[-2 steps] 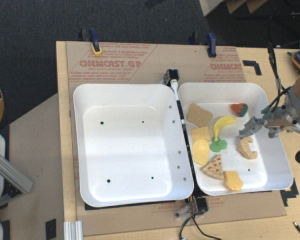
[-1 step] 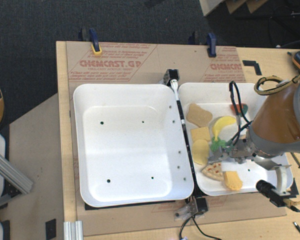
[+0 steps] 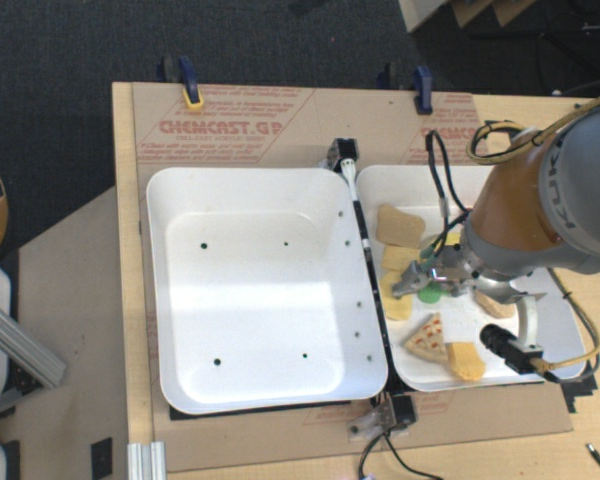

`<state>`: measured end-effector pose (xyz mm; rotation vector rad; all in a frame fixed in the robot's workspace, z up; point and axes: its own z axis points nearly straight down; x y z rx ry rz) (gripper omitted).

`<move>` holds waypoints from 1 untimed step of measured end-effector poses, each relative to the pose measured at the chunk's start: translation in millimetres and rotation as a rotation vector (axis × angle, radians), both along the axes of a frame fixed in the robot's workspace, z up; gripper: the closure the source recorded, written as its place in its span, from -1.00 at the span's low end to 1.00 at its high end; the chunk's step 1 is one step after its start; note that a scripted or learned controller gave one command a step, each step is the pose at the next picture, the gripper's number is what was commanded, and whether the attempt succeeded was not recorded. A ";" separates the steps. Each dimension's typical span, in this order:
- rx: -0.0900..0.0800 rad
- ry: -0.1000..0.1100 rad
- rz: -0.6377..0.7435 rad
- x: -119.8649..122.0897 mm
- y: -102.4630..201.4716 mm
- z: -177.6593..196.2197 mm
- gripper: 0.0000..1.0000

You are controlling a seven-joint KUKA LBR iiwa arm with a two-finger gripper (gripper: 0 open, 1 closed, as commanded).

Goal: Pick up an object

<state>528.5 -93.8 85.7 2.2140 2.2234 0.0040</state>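
Food pieces sit clustered in the right-hand shallow white bin [image 3: 570,363], at centre right of the frame: a tan bread-like slab [image 3: 400,226] uppermost, a pale yellow cheese-like block [image 3: 394,260] below it, a small yellow chunk [image 3: 398,309] lower still, a pizza-slice-shaped wedge [image 3: 426,337] and a yellow-orange block [image 3: 467,361] toward the bin's lower edge. My grey two-finger gripper [image 3: 428,280] is down among them, beside something small and green [image 3: 431,292], but from this angle I cannot tell whether it is spread or pinching anything, so I judge the pick as not yet shown done; a grasp and a lift remain. The grey arm with the orange band [image 3: 525,208] covers much of the bin's right half, and black cables [image 3: 438,173] loop above it. Room is tight: the pieces lie near the divider where the two bins meet, so I would mind that wall. The left-hand white bin [image 3: 250,288] offers broad open floor, and the cardboard-covered bench [image 3: 230,118] with blue clamps [image 3: 188,76] frames both.
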 end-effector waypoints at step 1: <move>-0.001 0.000 -0.002 32.4 1.8 0.9 -1.00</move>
